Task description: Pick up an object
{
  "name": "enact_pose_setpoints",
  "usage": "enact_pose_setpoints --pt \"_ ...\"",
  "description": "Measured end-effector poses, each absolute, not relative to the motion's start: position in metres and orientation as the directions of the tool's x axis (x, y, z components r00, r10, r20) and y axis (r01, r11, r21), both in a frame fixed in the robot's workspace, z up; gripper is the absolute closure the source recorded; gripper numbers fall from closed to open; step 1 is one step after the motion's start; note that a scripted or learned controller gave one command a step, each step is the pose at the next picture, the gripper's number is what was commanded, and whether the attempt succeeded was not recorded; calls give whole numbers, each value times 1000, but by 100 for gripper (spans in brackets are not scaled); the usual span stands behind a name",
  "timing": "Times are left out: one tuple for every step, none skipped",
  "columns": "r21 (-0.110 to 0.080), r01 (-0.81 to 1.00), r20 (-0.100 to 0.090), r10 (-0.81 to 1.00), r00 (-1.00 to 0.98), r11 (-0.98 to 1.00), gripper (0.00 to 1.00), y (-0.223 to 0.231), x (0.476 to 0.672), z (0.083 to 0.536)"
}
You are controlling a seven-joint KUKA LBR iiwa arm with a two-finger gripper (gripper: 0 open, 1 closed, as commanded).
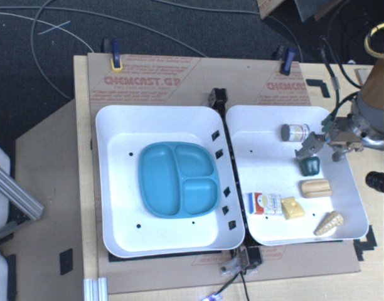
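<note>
While grey two-finger gripper point(312, 144) hangs over right white bin point(261, 231), camera view puts small dark-teal rounded obj point(310, 165) just below-left of fingertips, near, contact unclear. Fingers look spread apart, nothing btwn them. Teal obj compact, no clear long axis. Other candidates: tan wooden block point(315, 187) lying crosswise just below teal obj; small white cylindrical jar point(295, 132) to upper left. Judgement: short descent w/ slight shift toward teal obj needed. Blue divided plastic plate point(179, 179) in left bin point(110, 137), well apart.

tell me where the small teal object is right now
The small teal object lies in the right bin, toward its right side, just below the gripper and above the tan block.
</note>
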State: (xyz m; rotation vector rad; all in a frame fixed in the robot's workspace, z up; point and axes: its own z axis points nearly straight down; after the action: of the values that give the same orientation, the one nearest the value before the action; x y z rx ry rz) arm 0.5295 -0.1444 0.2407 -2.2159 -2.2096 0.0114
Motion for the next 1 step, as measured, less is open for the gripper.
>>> enact_pose_setpoints --pt "-1 1000 1 1000 0 0 0 -144 532 247"
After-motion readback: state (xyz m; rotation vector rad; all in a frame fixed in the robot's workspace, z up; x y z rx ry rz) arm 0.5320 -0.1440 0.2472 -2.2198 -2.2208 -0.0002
